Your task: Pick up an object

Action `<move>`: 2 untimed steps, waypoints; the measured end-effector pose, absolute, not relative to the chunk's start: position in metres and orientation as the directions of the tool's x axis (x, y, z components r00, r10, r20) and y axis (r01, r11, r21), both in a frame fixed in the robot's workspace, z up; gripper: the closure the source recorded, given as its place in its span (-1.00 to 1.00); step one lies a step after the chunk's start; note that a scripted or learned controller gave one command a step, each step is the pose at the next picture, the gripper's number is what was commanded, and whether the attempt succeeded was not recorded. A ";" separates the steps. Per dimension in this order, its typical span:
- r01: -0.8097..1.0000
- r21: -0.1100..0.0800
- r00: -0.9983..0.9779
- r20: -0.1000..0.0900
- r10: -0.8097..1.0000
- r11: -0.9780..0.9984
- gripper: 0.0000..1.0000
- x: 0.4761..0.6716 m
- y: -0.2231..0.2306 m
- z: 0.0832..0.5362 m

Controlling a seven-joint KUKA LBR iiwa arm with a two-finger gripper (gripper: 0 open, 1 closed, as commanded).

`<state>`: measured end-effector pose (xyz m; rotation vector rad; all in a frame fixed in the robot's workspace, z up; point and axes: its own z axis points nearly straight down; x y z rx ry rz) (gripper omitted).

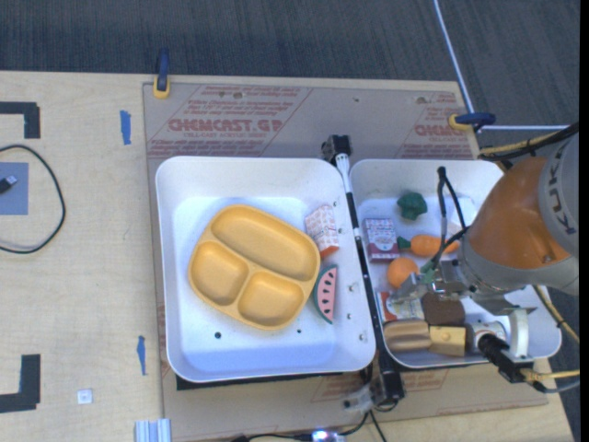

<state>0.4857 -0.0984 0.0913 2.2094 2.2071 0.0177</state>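
While the gripper [431, 295] sits low in the right bin [479, 175], lower right of frame, finger state cannot be told. Nearest candidate: orange fruit [401, 272], just left. Risk: crowded toys deflecting the fingers, yielding an empty grasp.

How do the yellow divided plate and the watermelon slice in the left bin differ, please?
The yellow divided plate is by far the larger; the watermelon slice is small. The plate is one plain yellow colour, while the slice is red with a green rind. The plate lies near the middle of the left bin and has three compartments; the slice is a single curved wedge at the plate's right edge. Both sit in the same bin.
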 end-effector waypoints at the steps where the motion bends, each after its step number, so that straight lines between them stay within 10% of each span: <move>1: 1.000 0.028 0.001 -0.006 1.000 -0.001 1.00 0.488 -0.098 0.102; 2: 0.999 0.032 0.001 -0.007 1.000 0.000 1.00 0.490 -0.098 0.112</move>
